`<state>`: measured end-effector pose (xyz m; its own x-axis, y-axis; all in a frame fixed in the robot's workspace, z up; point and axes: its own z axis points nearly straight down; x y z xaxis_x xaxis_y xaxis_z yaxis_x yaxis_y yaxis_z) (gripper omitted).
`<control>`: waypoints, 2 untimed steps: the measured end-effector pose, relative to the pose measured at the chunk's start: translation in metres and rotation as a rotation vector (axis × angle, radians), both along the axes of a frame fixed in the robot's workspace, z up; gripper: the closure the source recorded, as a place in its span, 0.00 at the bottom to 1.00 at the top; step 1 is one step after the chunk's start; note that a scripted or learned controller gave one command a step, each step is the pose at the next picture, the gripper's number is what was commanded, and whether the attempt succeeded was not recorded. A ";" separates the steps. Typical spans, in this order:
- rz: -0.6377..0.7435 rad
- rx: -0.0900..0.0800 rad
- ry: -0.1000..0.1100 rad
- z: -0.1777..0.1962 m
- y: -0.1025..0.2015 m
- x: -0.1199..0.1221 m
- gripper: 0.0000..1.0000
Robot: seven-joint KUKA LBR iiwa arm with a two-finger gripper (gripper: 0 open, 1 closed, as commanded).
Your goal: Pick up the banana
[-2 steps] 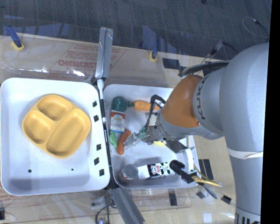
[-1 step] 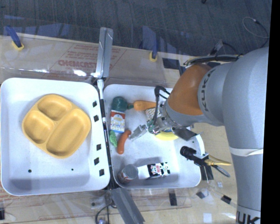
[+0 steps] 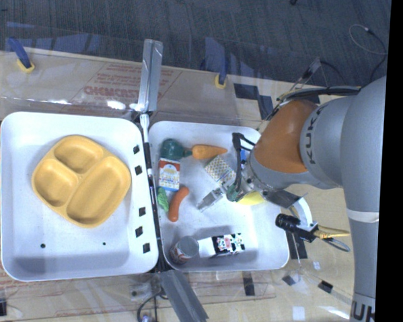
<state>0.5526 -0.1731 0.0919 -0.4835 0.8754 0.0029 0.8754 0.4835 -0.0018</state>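
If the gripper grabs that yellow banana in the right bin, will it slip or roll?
The banana looks smooth and curved, so it may slip or swivel between the fingers. Mostly hidden under the gripper, it lies close to the bin wall, so a nudge would probably slide it there rather than roll it.

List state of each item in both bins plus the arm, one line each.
banana: lying in right bin, mostly hidden under the wrist
gripper: down in right bin beside the banana
carrot: lying flat, near back wall
hot dog: lying flat, by left wall
can: on its side, front of bin
yellow divided plate: right way up in left bin
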 end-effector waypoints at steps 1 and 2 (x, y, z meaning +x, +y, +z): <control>0.000 0.000 0.000 0.000 0.000 0.000 0.00; -0.002 -0.002 -0.005 0.001 -0.036 -0.005 0.00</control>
